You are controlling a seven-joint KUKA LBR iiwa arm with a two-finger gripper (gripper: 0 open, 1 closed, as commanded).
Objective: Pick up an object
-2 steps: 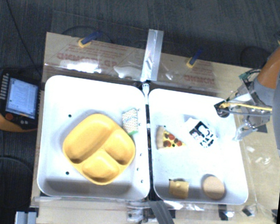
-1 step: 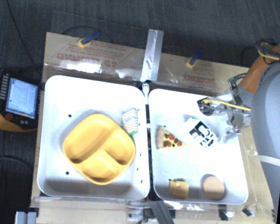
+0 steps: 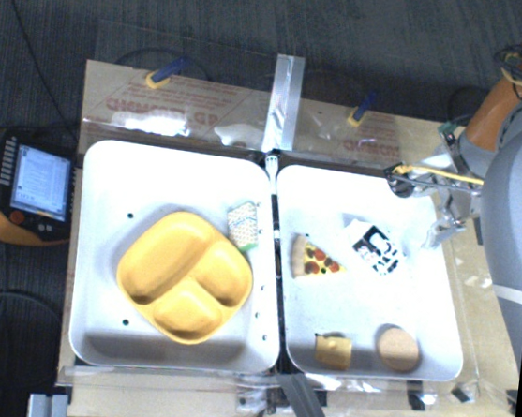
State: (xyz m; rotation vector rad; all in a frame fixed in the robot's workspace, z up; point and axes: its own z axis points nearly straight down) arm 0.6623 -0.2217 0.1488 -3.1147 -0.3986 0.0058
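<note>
The right bin [image 3: 438,300] holds a toy pizza slice [image 3: 314,259] near its left wall. A black-and-white patterned piece [image 3: 376,248] lies toward the middle. A tan round piece [image 3: 398,347] and a yellow-brown block [image 3: 333,351] sit by the front wall. In the left bin [image 3: 113,185], a yellow divided plate [image 3: 186,277] lies beside a small white-and-green packet [image 3: 243,221]. My gripper [image 3: 445,221] hangs over the right bin's far right corner, apart from every object, with nothing seen in it.
The grey arm [image 3: 515,215] fills the right side above the bin's edge. A teach pendant [image 3: 32,189] lies left of the bench. A metal post [image 3: 284,102] stands behind the seam between the bins.
</note>
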